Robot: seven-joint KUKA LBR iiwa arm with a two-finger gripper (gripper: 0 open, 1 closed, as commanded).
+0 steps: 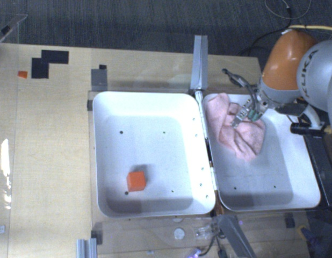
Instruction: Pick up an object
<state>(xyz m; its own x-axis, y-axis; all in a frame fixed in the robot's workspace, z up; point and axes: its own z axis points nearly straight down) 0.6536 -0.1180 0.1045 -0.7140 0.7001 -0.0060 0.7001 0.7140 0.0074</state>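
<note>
A crumpled pink cloth lies in the right bin, against its upper left side. My gripper reaches in from the right and sits low over the cloth's upper right part, its fingertips at or touching the fabric. An orange cube rests in the lower left part of the left bin, far from the gripper.
A metal divider post stands between the bins at the back. Black blocks and a small orange piece lie on the bench at far left. The arm's orange band looms over the right bin's upper right corner.
</note>
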